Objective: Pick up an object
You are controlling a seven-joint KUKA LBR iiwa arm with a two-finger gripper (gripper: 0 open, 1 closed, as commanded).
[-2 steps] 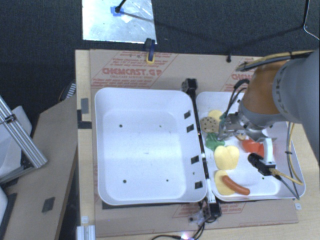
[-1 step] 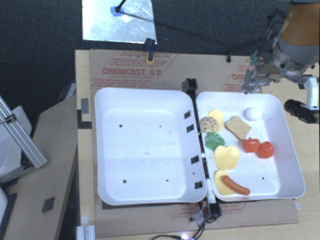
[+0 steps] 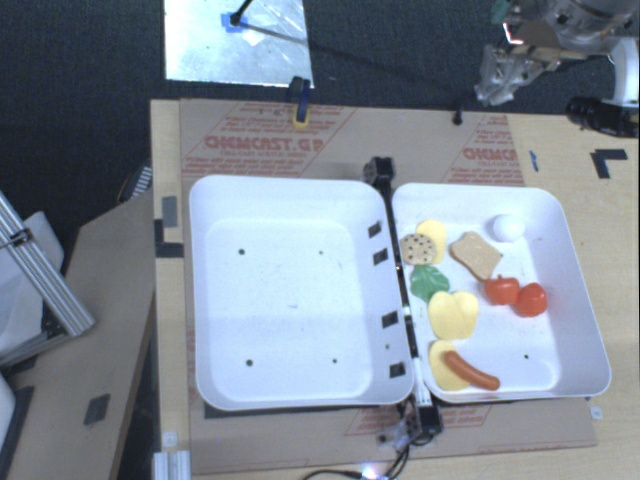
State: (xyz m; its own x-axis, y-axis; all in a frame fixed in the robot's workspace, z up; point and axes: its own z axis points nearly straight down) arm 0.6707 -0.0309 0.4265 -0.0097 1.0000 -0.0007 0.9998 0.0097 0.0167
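The right bin (image 3: 575, 298) holds several toy foods: a white egg (image 3: 507, 228), a slice of bread (image 3: 475, 256), a cookie (image 3: 424, 243), a green leaf (image 3: 429, 282), two red tomato pieces (image 3: 517, 294), a yellow piece (image 3: 453, 314) and a sausage on a yellow base (image 3: 465, 370). My gripper (image 3: 497, 80) hangs high at the top right, beyond the far edge of the bins and well above them. Nothing shows between its fingers.
The left bin (image 3: 290, 298) lies beside the right one, with a black hinge strip (image 3: 395, 278) between them. A shiny metal sheet (image 3: 238, 26) lies on the dark floor at the back. A clamp (image 3: 299, 103) sits at the bench's far edge.
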